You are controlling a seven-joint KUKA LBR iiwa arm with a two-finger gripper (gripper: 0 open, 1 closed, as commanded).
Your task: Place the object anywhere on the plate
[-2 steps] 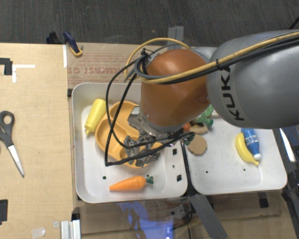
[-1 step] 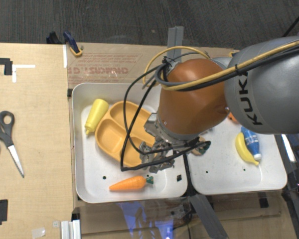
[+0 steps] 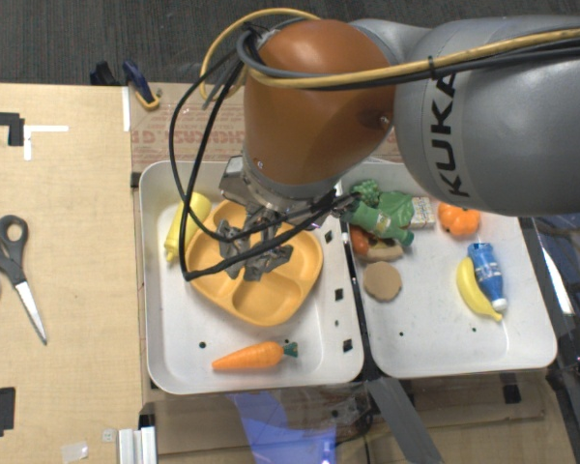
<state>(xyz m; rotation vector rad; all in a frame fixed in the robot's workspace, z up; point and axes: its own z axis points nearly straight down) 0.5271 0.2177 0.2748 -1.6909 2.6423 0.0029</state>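
a grey kuka arm with an orange wrist band hangs its dark two-finger gripper (image 3: 254, 249) over the orange sectioned plastic plate (image 3: 300, 278) in the left shallow white bin (image 3: 164, 346); whether it grips or has let go of anything cannot be told. which toy is the task's object is unclear: an orange plastic carrot (image 3: 251, 357) lies off the plate at its six o'clock, and a yellow piece (image 3: 195, 211) sits at ten. a good placement probably means lowering squarely over a compartment, clear of the rim.

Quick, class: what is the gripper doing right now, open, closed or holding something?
Gripper: over the yellow plate; open or closed cannot be told.
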